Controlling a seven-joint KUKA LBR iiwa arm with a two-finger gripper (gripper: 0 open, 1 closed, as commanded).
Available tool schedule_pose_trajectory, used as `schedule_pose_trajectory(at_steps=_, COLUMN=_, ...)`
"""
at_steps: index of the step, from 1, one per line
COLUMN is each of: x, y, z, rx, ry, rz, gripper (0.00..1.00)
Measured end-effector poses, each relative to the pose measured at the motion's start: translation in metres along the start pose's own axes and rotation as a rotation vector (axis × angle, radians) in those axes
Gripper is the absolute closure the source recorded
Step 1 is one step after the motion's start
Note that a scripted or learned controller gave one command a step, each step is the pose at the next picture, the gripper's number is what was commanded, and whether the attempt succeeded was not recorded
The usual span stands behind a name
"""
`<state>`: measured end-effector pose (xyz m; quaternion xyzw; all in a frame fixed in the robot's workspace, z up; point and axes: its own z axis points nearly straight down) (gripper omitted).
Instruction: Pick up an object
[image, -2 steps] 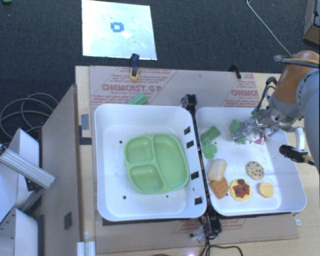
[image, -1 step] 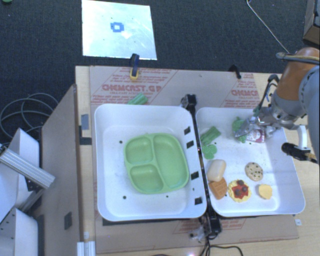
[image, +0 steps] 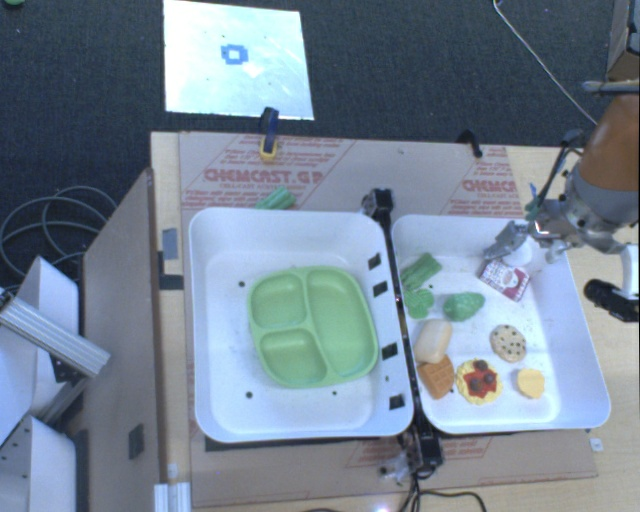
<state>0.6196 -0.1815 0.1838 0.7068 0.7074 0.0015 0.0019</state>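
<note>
- the bench (image: 330, 165) carries two shallow white bins side by side: the left bin (image: 215, 250) and the right bin (image: 580, 400).
- the arm comes in from the right of the camera view, its orange band over the far right corner of the right bin.
- a green divided tray (image: 312, 326) lies alone in the left bin, roughly in the middle.
- the gripper (image: 520, 240) hangs over the upper part of the right bin, above or just beside a small red-and-white carton (image: 505, 279); whether its tips are spread or closed i cannot tell, and nothing is visibly clamped in it.
- the carton lies tilted on the bin floor near the far wall, apart from the other items.
- further left in that bin: a green pod-like piece (image: 421, 269), a small green lump (image: 419, 299) and a darker green lump (image: 464, 305).
- nearer the front: a pale bread roll (image: 433, 340) touching an orange wafer piece (image: 437, 377), a little pizza (image: 479, 381), a cookie (image: 509, 343) and a yellow chunk (image: 530, 383).
- my reading: this is the approach step, with the carton the likely target and not yet lifted.
- the next move probably calls for centring over the carton, descending to the floor, and closing squarely across its narrow sides, since it lies at a slant.
</note>
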Motion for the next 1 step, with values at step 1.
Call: schedule_pose_trajectory(at_steps=1, x=0.0552, y=-0.0726, z=-0.0312, rx=0.005, ry=0.002, rz=-0.005, gripper=1.00)
